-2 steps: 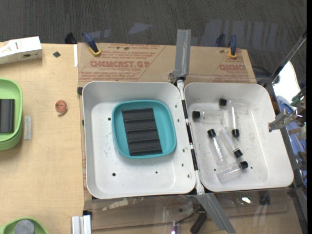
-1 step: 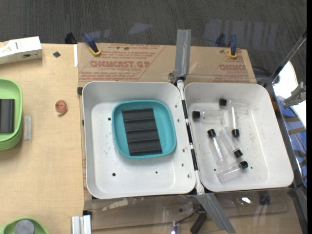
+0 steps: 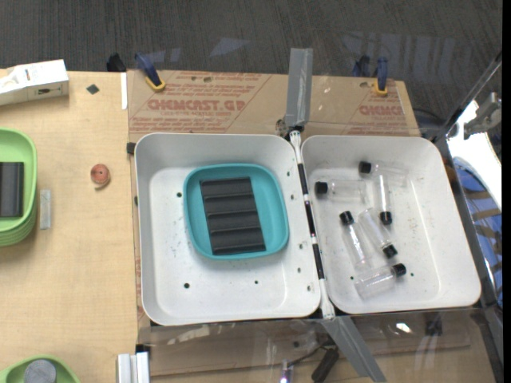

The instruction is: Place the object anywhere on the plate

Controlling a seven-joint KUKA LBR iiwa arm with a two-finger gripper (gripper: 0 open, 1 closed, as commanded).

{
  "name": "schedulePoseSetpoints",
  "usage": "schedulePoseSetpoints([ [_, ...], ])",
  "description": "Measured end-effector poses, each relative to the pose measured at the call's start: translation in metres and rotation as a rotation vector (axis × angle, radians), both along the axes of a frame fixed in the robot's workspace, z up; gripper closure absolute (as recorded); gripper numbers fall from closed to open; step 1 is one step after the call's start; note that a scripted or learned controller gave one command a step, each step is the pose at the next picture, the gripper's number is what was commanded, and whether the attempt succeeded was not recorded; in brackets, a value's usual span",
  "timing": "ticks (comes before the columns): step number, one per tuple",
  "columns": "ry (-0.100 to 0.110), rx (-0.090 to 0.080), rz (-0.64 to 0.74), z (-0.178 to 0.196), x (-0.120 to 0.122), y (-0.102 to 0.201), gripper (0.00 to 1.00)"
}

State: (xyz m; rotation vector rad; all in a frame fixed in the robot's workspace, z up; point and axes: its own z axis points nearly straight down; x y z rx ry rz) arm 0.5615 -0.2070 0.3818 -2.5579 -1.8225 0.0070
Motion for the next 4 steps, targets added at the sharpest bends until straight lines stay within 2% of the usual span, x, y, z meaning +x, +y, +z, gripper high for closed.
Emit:
schedulePoseSetpoints([
  [1, 0.0, 0.0, 0.107, 0.009, 0.037, 0.001, 0.0],
  [2, -0.001, 0.001, 0.253, 0.058, 0.095, -0.008, 0.0],
  [4, -0.001, 0.002, 0.501, 0.059, 0.098, -0.014, 0.0],
])
